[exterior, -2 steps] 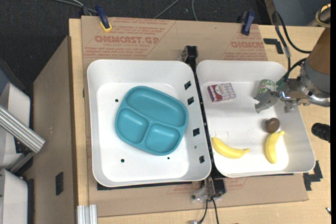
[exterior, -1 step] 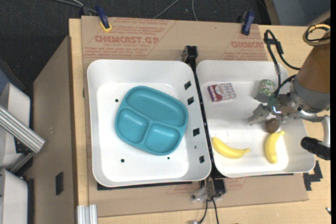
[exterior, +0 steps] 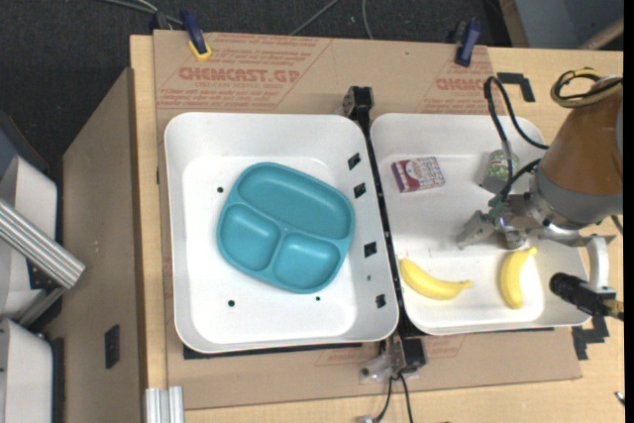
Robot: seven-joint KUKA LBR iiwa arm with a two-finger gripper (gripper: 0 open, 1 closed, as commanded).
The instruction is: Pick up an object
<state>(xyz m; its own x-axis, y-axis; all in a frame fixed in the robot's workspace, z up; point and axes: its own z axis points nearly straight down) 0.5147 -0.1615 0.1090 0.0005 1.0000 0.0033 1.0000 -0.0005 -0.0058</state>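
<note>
Nearest the camera, along the front of the right bin [exterior: 436,320], I see two bananas. One banana [exterior: 432,280] lies on its side near the bin's front-left corner, curving upward at both ends. The second banana [exterior: 514,276] stands more on end just right of it, close to the front wall; the two are near each other but apart.

My arm [exterior: 588,163] enters from the right, its orange band above the wrist hanging over the right bin's far-right portion. The gripper [exterior: 487,225] points left and down over the bin floor, above and between the two bananas. Its fingers appear spread, with nothing between them; no object is held.

Further back in the right bin, a small red-and-white packet [exterior: 417,174] lies flat near the rear-left area. A greenish item [exterior: 498,166] sits behind the gripper, partly hidden by a cable; I cannot identify it.

Left bin [exterior: 188,243]: a teal divided plate [exterior: 285,226] with three compartments rests on the floor, roughly centred.

Both bins sit side by side on the cardboard-covered worktop [exterior: 149,213].
</note>
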